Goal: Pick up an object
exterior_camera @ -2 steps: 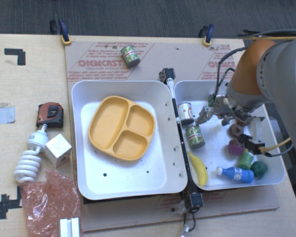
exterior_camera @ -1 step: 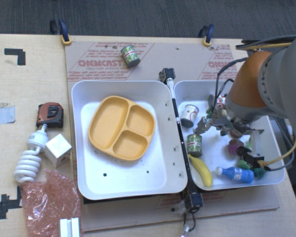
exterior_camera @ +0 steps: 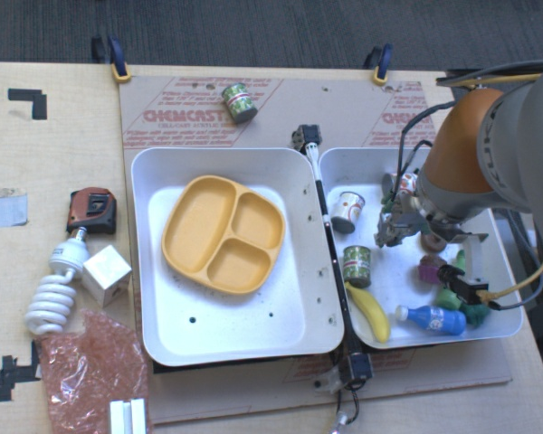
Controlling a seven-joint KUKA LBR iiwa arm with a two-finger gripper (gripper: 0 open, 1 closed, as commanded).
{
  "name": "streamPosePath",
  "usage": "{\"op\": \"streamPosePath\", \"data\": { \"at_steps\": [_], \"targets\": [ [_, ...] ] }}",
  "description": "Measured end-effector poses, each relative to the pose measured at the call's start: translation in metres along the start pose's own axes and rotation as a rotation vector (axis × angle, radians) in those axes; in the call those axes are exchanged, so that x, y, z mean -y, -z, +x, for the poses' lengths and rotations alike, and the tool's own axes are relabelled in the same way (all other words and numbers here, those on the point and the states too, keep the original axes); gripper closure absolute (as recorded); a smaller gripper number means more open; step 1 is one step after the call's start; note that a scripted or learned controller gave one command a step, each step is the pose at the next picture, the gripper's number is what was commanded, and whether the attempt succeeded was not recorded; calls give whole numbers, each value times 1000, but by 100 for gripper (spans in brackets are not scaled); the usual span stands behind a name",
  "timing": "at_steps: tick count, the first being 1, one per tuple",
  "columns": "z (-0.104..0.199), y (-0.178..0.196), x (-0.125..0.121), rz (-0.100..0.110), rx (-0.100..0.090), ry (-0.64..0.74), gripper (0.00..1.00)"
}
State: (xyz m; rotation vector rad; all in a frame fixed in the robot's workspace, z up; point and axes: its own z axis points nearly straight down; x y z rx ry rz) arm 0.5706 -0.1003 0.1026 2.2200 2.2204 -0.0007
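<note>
My gripper [exterior_camera: 391, 231] reaches down into the right bin [exterior_camera: 371, 163], its tip above the bin floor just right of a small green can [exterior_camera: 357, 265]. A white cup with a red mark [exterior_camera: 347, 211] lies to the upper left of it. A yellow banana [exterior_camera: 371, 312] and a blue bottle [exterior_camera: 433, 319] lie near the bin's front. A purple object [exterior_camera: 431, 268] and green pieces [exterior_camera: 460, 297] sit to the right under the arm. Nothing shows between the fingers.
The left bin [exterior_camera: 154, 269] holds a yellow divided plate [exterior_camera: 223, 233]. Outside on the bench lie a green can [exterior_camera: 239, 103], a tape measure [exterior_camera: 91, 211], a spiral light bulb [exterior_camera: 56, 287], a white cube [exterior_camera: 107, 271] and a reddish plastic bag [exterior_camera: 92, 369].
</note>
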Motion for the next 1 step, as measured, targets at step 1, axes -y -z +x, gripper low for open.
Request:
{"op": "streamPosePath", "data": {
  "at_steps": [1],
  "targets": [
    [0,0,0,0,0,0,0]
  ]
}}
